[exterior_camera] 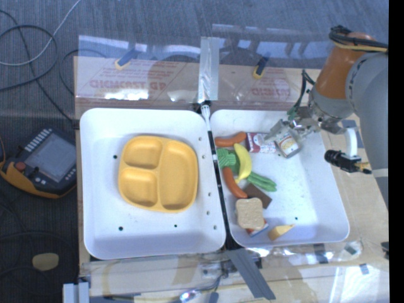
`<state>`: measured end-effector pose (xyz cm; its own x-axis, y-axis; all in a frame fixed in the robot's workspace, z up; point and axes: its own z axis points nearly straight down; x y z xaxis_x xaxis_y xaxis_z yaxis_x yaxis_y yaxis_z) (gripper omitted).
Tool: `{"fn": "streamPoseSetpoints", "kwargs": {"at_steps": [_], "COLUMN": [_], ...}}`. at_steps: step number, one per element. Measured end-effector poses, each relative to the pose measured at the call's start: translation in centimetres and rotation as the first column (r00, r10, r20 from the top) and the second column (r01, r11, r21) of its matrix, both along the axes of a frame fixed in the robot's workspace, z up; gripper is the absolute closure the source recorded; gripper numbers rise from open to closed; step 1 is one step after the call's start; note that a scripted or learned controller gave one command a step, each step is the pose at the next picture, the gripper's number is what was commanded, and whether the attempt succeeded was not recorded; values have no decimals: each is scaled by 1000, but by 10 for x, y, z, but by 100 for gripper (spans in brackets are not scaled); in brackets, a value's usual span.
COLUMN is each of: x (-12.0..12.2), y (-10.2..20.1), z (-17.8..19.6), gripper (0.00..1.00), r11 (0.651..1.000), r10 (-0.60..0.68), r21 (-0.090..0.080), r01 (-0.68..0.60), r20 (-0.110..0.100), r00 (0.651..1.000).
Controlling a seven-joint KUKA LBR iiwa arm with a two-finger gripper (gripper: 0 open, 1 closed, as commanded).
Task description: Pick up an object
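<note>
Gripper (285,137) low over right bin (328,194), beside red packet (257,142).

Wooden bench (372,232), pale, mostly covered. Two shallow white bins side by side on top: left bin (101,232) toward the bench's left edge, right bin (322,213) toward its right, rims touching along the middle. Behind both, along the back edge, clear plastic sheets (151,81) with faint red lettering, pinned by a blue-and-yellow clip (126,59) and a second clip (259,68).
</note>
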<state>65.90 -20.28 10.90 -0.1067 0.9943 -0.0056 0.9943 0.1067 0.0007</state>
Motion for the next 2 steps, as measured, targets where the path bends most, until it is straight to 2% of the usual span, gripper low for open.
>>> {"fn": "streamPoseSetpoints", "kwargs": {"at_steps": [1,2], "x": [0,5], "y": [0,35], "z": [10,106], "gripper": [100,100], "r11": [1000,998], "r10": [2,67], "r21": [-5,2], "r01": [-2,-67], "r20": [-1,0], "r00": [1000,998]}}
